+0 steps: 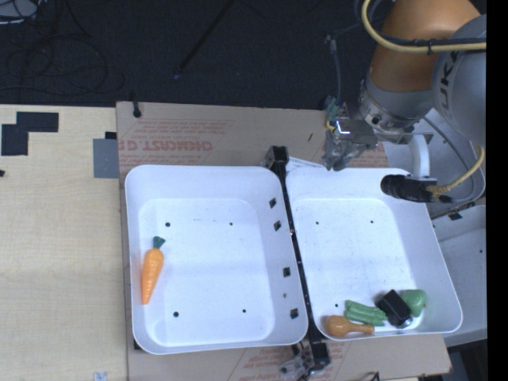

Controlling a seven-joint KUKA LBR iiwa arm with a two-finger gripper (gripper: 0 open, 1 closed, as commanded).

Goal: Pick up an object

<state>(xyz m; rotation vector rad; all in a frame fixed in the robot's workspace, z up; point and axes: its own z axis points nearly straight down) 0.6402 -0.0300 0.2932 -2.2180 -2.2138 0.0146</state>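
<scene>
Two shallow white bins stand side by side on the worktop: a left bin (135, 213) and a right bin (440, 268). The left one holds one toy carrot (151, 271). The right one holds four things: one orange pear-shaped toy (347, 326), one green bean pod (365, 313), one black block (394, 307), one green rounded toy (414, 298)

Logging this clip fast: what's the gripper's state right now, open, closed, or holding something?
Gripper: above the far rim of the right bin, nothing seen between its fingers; open or shut cannot be told.
</scene>
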